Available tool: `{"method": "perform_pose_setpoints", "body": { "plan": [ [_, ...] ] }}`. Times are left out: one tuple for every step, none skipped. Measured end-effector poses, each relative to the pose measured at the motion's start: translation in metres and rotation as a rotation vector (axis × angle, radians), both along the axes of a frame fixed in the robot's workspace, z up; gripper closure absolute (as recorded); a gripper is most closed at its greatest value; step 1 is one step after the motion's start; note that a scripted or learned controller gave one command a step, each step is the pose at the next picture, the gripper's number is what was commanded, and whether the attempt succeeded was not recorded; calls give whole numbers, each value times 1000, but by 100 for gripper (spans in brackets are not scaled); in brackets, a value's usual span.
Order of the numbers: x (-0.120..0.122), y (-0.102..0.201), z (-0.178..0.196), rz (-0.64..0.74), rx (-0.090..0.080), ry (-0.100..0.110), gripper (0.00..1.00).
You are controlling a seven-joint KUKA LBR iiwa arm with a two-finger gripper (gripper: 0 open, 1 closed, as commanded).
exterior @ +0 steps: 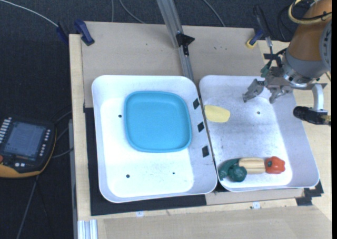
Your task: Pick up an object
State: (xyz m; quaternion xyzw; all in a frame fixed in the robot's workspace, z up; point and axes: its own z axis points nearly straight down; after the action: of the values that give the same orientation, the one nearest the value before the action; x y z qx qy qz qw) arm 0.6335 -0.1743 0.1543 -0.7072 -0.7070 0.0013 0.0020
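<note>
We see the gripper [265, 92] hanging open and empty over the far end of the right bin [295, 138]. The nearest thing to take is the yellow piece [217, 113] at that bin's left wall; it looks small, light and smooth, so we judge it may slip, and we would close across its narrow width. At the near edge lie a green piece [233, 171], a tan piece [252, 165] and a red piece [274, 165], touching in a row, harder to single out.

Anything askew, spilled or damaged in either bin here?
Nothing stands out. The blue plate lies flat in the left bin. In the right bin, the yellow piece and toy vegetables look intact. The hand hovers near its far edge.
</note>
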Motion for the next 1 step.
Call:
{"method": "perform_pose_setpoints", "body": {
  "plan": [
    [-1, 0, -53, 1, 0, 0, 0]
  ]
}}
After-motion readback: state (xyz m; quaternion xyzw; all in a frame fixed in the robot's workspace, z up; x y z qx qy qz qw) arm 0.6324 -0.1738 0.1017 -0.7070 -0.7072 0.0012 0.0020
